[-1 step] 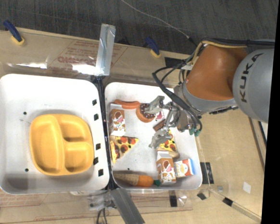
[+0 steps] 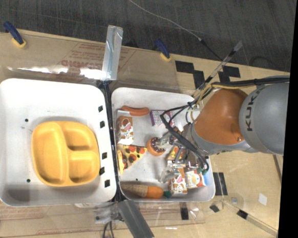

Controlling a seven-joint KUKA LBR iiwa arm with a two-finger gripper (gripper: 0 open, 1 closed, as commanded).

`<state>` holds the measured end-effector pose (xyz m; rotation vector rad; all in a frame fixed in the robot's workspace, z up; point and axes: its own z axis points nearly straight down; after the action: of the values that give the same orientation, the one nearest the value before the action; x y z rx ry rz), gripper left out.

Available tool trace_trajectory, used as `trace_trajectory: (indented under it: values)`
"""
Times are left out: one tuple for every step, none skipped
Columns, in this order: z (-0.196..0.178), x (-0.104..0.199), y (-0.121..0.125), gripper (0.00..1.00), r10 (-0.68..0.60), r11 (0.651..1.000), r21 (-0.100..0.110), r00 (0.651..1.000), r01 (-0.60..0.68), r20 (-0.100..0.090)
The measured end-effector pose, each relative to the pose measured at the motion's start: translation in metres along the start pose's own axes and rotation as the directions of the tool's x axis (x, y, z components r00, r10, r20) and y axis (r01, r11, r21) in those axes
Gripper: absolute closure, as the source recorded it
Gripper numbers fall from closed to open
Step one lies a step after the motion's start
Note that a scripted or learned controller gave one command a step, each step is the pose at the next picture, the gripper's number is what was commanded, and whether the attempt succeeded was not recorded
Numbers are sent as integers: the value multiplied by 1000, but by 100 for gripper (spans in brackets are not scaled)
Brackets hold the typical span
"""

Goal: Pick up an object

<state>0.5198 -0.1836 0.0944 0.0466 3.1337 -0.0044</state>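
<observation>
We see the grey arm with its orange band [image 2: 218, 119] reaching in from the right over the right-hand shallow white bin [image 2: 140, 97]. Its two-finger gripper [image 2: 173, 152] hangs low amid a tangle of black cables, above the crowded right part of that bin. We cannot tell from this slant whether the claw is released or clenched, because cables and the wrist cover it, and nothing is plainly seen between its tips.

The task names no single object, so any toy in the right bin may serve. Just left of the gripper lies a small round brown doughnut toy [image 2: 156, 146]. Farther left lies a pizza-slice toy with red dots [image 2: 129, 156], and beyond it a small printed snack box [image 2: 125, 128]. At the far side rests a reddish sausage toy [image 2: 134, 110]. Along the near wall lies an orange carrot-shaped toy [image 2: 144, 191], and near the right corner stands a printed carton with bright labels [image 2: 184, 181].

The left white bin [image 2: 17, 95] holds a yellow divided plastic tray [image 2: 64, 151], well apart from the arm.

We judge the main risk to be the clutter under the gripper: the cartons there sit touching one another, so a descent may pinch an edge, nudge a neighbour, or close on nothing. The loose cables might also snag a toy, possibly dragging it aside.
</observation>
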Motion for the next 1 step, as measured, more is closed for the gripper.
trace_trajectory:
  values:
    - [-3,34,-24,0,-17,1000,-3,1000,18,15]
